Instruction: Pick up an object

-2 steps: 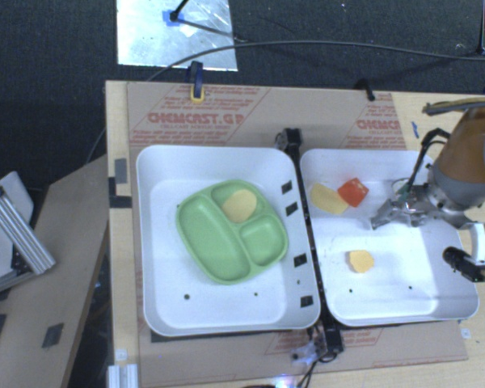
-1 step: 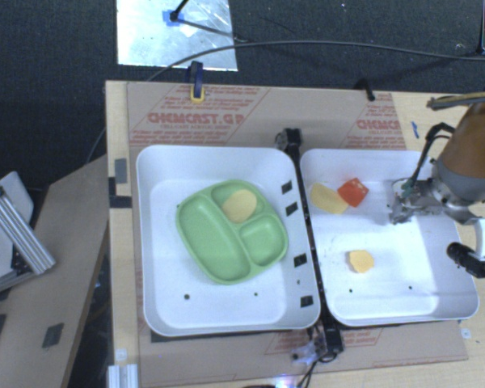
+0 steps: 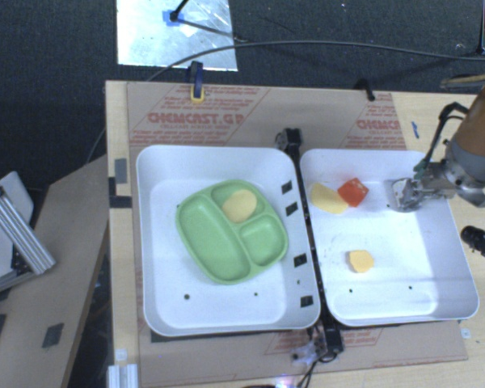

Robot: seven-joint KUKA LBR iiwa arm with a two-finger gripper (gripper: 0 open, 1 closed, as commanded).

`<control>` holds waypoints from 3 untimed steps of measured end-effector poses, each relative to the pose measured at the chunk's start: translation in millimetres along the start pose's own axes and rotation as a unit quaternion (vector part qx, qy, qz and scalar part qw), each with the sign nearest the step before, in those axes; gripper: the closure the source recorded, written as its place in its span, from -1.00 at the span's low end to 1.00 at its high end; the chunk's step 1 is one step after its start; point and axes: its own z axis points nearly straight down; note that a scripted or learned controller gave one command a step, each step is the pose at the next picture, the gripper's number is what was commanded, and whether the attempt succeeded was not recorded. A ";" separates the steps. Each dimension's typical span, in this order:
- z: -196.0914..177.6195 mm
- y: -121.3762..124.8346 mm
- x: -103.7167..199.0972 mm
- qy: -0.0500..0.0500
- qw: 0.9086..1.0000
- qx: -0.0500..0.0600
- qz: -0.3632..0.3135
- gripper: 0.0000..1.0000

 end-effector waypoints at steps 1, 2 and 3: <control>-61.1 0.0 7.6 0.000 1.000 -0.001 -0.001 1.00; -124.0 8.2 5.6 0.000 1.000 -0.001 -0.001 1.00; -131.2 9.2 5.6 0.000 1.000 0.001 -0.001 1.00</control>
